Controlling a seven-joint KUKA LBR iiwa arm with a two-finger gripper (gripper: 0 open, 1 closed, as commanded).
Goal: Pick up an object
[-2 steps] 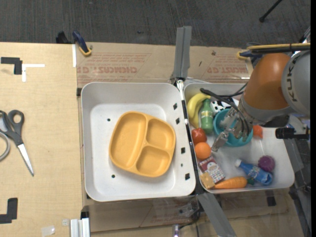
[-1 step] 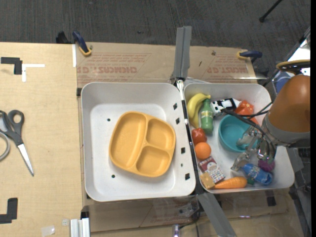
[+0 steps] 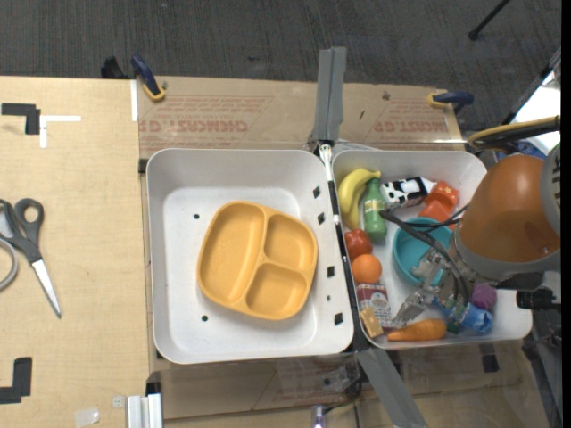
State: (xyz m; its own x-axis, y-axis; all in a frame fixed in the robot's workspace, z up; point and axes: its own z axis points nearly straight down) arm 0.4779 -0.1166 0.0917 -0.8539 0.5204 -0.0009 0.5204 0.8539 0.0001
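Note:
The right bin (image 3: 508, 333) holds several small items: a banana (image 3: 354, 188), a green bottle (image 3: 374, 218), a black-and-white cow toy (image 3: 406, 190), a red tomato (image 3: 358, 242), an orange (image 3: 366, 267), a teal bowl (image 3: 412, 250), a printed packet (image 3: 373, 306) and a carrot (image 3: 417, 331). My gripper (image 3: 433, 304) hangs low over the front of this bin, just above the carrot and beside the bowl. It stands open, and I see nothing between its fingers. The arm's orange band (image 3: 508, 208) hides the bin's right part.
A yellow divided plate (image 3: 258, 260) lies in the left bin (image 3: 169, 239). Purple (image 3: 483, 295) and blue (image 3: 477, 320) pieces sit at the right bin's front right corner. Scissors (image 3: 34, 252) lie on the bench at far left.

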